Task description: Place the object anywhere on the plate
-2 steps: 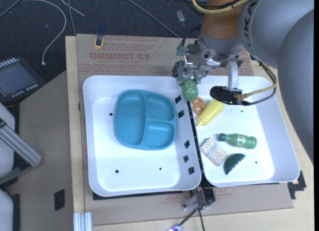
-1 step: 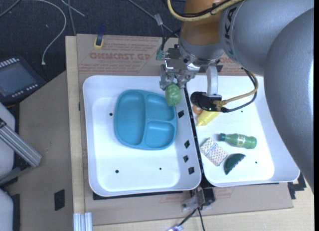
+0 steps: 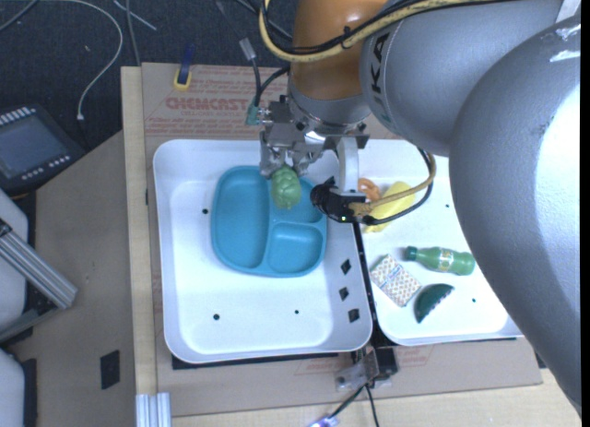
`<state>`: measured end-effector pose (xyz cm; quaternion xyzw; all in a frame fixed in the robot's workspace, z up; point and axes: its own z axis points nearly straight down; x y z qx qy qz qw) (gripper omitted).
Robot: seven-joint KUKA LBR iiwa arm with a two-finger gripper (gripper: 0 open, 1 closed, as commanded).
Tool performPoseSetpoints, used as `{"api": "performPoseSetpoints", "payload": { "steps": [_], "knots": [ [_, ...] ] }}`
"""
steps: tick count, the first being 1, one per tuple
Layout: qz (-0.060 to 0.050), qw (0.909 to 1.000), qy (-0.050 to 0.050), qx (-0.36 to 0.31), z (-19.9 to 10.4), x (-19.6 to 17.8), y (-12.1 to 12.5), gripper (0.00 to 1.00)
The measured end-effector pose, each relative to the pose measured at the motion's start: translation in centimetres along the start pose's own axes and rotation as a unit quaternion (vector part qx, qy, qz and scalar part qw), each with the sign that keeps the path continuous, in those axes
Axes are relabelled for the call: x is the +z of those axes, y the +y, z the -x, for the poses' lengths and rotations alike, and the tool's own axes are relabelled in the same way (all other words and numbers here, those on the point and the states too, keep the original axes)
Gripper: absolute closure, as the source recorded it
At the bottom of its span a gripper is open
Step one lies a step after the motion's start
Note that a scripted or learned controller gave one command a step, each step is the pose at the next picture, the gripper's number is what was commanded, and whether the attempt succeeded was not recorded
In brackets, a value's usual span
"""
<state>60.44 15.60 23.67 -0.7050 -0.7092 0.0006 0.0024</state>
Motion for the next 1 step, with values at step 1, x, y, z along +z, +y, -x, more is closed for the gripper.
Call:
{"api": "performPoseSetpoints", "payload": {
  "steps": [1],
  "knots": [
    [0.0, 1.0, -0.001, 0.003, 0.36, -0.03, 0.09, 0.0]
  ]
}}
